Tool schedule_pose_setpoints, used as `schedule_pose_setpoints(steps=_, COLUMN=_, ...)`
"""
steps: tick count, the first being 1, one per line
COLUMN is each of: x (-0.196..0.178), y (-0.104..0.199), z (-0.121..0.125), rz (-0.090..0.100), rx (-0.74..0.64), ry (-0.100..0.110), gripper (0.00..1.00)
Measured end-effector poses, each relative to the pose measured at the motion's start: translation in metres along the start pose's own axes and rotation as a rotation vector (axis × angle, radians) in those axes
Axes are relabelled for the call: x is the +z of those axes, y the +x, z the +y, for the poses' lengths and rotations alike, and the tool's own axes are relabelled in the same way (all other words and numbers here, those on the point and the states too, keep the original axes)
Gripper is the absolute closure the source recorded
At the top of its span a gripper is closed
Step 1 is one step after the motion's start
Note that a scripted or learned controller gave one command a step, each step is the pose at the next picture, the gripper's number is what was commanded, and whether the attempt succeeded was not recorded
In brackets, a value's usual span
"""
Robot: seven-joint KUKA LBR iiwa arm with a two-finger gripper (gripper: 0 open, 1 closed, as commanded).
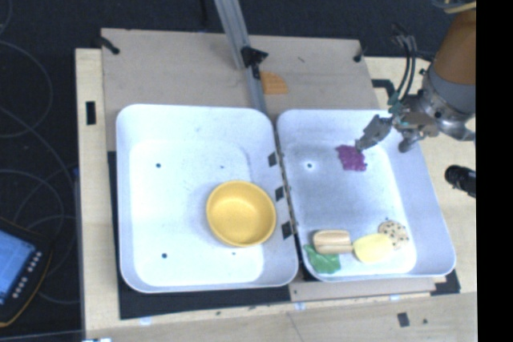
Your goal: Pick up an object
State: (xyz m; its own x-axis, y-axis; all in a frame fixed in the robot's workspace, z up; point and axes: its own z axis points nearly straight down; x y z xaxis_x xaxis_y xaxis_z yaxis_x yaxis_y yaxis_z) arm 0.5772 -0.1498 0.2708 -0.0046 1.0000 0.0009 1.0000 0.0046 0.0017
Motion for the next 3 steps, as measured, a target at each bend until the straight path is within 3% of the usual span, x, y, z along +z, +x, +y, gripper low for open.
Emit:
schedule_pose_setpoints(steps=1, x=0.000, y=0.000, z=0.000, rz=0.000, rx=0.001, ry=0.000, gripper=0.00)
schedule_pose_setpoints(steps=3, x=0.103, y=0.015, z=0.005, rz=-0.003, rx=0.005, ry=0.006, gripper=0.00)
